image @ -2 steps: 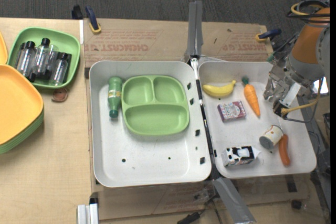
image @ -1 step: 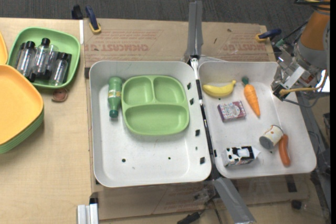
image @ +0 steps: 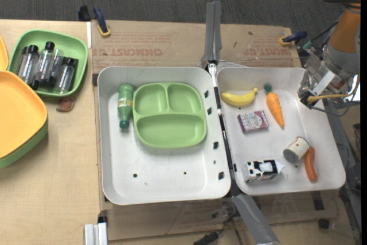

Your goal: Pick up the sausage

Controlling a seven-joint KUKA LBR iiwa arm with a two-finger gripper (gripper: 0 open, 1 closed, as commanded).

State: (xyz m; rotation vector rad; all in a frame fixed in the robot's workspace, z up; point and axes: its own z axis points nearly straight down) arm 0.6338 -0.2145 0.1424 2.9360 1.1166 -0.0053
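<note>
While the pincer (image: pixel 314 90) hung over the upper right rim of the right bin (image: pixel 338 178), the sausage (image: pixel 310 164) lay well apart from it, toward the near right corner of that bin's floor. Whether the pincer was open or closed could not be told; nothing was seen held in it.

Contents, placed by the right bin:
- Sausage: orange-red, lying lengthwise, touching or just beside a small white can (image: pixel 296 150) on its left.
- Carrot (image: pixel 275 108): upper middle of the bin, green top pointing to the far wall.
- Banana (image: pixel 239 97): upper left of the bin, left of the carrot.
- Pink packet (image: pixel 253 121): just below the banana.
- Black-and-white carton (image: pixel 262 170): near wall, left of the sausage.

To the left of the right bin:
- Left bin (image: pixel 160 183), adjoining, with a green divided plate (image: pixel 170 114) and a green bottle (image: pixel 125 105) beside the plate's left edge.
- Farther left, on the tabletop (image: pixel 51 203), a green tray (image: pixel 75 46) of dark bottles and stacked orange plates (image: pixel 20 123).
</note>
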